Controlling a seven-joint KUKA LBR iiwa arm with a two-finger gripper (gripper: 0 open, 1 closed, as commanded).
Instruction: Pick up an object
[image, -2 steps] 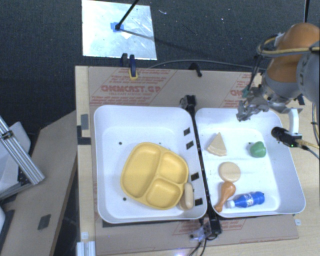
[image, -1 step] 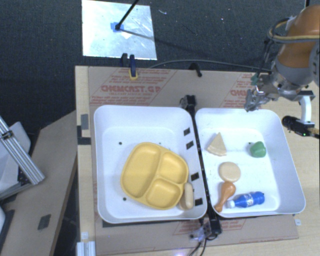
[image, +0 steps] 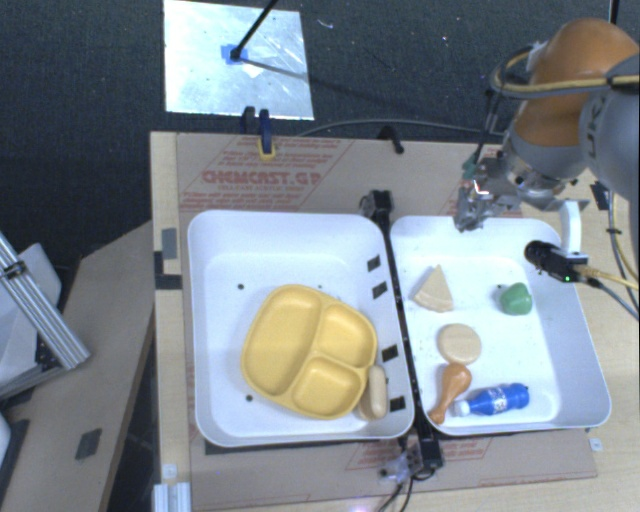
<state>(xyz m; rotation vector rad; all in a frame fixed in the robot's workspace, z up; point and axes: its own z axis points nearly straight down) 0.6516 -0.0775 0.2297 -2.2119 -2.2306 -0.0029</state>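
Hanging over: the gripper (image: 472, 212) sits at the upper right of the frame, above the far rim of the right bin (image: 580, 345).
Fingers: whether they are apart or together cannot be told, as they are small and blurred.
Arm: grey with an orange band (image: 570, 85), it enters from the upper right corner.
Right bin contents: a beige wedge (image: 435, 289) near the centre divide, a green object (image: 516, 298) to its right, a round tan disc (image: 460, 343) below the wedge, an orange-brown drumstick-shaped toy (image: 450, 388) below the disc, and a blue bottle (image: 495, 399) lying on its side just beside the drumstick at the lower edge.
Nearest to gripper: the beige wedge, yet well apart from it; nothing sits between the fingers as far as can be seen.
Left bin (image: 225, 260): a yellow divided tray (image: 308, 350) with three compartments lies in it, and a pale oblong piece (image: 375, 391) touches the tray's lower right edge.
Bench (image: 250, 165): brown board with red lettering above the bins.
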